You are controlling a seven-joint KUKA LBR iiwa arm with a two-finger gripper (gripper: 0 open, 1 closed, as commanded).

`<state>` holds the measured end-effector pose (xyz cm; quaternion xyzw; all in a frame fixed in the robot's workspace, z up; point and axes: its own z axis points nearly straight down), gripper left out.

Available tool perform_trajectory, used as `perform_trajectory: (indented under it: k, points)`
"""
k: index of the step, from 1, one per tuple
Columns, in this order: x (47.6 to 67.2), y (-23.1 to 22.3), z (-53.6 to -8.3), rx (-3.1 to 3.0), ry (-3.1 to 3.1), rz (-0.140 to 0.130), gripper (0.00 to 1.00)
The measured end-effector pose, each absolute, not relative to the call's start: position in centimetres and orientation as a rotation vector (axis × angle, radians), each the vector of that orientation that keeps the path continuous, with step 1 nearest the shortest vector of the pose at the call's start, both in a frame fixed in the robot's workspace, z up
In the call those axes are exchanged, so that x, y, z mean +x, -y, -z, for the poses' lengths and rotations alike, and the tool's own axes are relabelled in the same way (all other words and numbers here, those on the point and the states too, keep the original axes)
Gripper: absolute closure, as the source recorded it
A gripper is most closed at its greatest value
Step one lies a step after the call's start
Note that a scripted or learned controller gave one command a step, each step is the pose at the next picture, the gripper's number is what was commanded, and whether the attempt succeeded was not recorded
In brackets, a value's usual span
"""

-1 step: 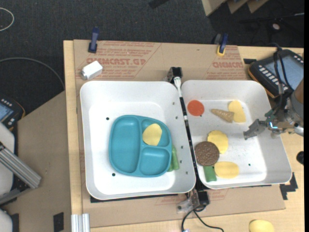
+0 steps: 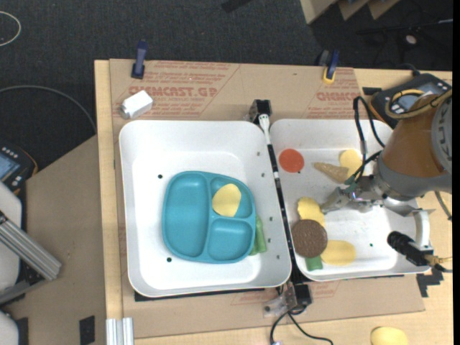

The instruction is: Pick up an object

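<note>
Fingers (image 2: 336,201) reach into the right bin (image 2: 359,264) from your right, low over its floor, and you can see them as a pale grey tip pointing left. Whether they are apart or together you cannot tell from this slant, and nothing shows between them.

Just beyond the tip, further left, you have a yellow piece (image 2: 309,208), very near but with no clear contact. Touching that piece on its lower side is a brown round disc (image 2: 309,237), and a green bit (image 2: 313,263) peeks out beneath the disc. Beside the disc, below the fingers, lies a yellow oblong piece (image 2: 338,251).

Above the fingers you find a tan cone (image 2: 331,169) lying on its side, with a pale yellow lump (image 2: 351,160) touching its wide end. Up and to the left of the tip sits an orange-red disc (image 2: 291,160), apart from everything else.

Well away to the left of the fingers, past the divider, the left bin (image 2: 144,157) holds a teal compartment plate (image 2: 190,218). In its upper right compartment rests a yellow slice (image 2: 227,200), and a green strip (image 2: 259,237) lies against the plate's right edge.

Behind the fingers, the grey arm with its orange band (image 2: 413,146) rises over the bin's right side. Both bins sit on a cardboard-covered tabletop (image 2: 187,88).
</note>
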<state>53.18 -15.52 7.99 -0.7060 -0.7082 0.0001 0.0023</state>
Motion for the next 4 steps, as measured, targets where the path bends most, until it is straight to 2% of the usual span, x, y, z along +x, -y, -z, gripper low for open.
perform_trajectory:
  k: [1,2,3,4]
  points:
    - [59.3,15.8,-8.5,-2.221,2.229,0.005,0.00]
    - [63.9,17.7,-8.5,-2.224,2.229,0.004,0.00]
    - [63.8,17.7,-9.6,-2.223,2.229,0.003,1.00]
    - [62.6,10.5,-10.8,-2.213,2.224,0.001,1.00]
